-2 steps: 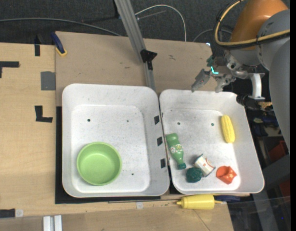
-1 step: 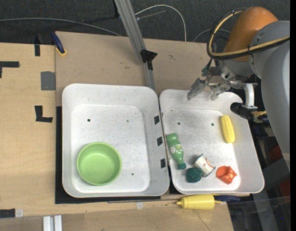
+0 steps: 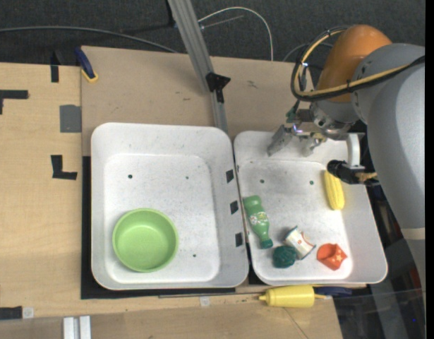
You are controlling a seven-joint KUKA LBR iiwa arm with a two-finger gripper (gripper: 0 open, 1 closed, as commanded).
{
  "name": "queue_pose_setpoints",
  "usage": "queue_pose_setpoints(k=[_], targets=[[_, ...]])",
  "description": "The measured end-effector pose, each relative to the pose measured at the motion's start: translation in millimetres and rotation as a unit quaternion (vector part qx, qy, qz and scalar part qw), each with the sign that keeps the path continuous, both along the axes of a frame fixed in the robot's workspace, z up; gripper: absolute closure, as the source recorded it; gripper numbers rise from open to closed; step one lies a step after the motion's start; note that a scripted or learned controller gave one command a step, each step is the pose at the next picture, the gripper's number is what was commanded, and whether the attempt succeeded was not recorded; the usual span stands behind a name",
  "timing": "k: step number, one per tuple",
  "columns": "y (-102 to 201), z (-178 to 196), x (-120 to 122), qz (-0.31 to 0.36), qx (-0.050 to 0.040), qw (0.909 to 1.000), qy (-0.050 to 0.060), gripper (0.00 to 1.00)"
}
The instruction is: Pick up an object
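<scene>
Five objects (image 3: 259, 221), one green bowl (image 3: 145, 239)

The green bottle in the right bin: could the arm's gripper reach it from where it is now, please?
Probably yes. The gripper is at the bin's far edge, and the green bottle lies exposed with bare floor between them.

A pale wooden bench (image 3: 153, 97) fills most of the scene, its top dotted with strips of black tape (image 3: 58, 167) and a grey patch (image 3: 70, 118) on the left. Beyond its far edge lies dark carpeted floor (image 3: 75, 9), with thin cables (image 3: 234, 13) looping across it. A slanted metal pole (image 3: 195, 41) runs down to a black clamp (image 3: 217, 83). The light is even and soft.
</scene>
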State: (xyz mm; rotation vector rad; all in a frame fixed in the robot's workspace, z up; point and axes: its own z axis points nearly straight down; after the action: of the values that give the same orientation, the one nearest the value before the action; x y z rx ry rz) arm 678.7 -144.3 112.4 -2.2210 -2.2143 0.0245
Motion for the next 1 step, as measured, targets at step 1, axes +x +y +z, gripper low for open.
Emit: queue_pose_setpoints(k=[1], targets=[[-3.8,-11.1,0.1,0.001,0.0033,1.0,0.004,0.0]])
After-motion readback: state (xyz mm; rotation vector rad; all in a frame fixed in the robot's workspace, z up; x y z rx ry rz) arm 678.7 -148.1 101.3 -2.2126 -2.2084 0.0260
